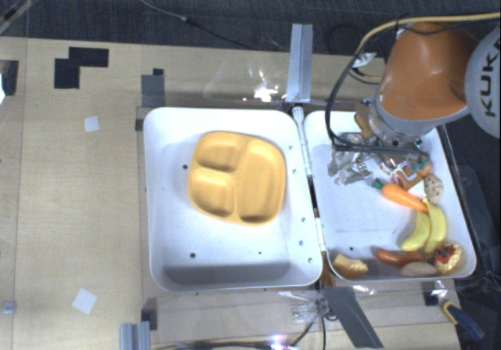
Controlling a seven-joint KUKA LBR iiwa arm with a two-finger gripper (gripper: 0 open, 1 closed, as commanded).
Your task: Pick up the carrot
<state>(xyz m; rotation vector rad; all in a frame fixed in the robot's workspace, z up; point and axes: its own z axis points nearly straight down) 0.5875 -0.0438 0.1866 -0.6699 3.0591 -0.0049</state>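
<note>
Arm casing reads "KU", rest of word cut by frame edge. Gripper [374,164] low over right bin [338,219], beneath orange band; finger state cannot be told from this angle. Carrot [403,197] lies on bin floor just right of and below gripper, long axis slanting upper-left to lower-right. Banana [427,229] below carrot. Yellow divided tray [237,177] in left bin [168,223], well left of gripper.
</note>
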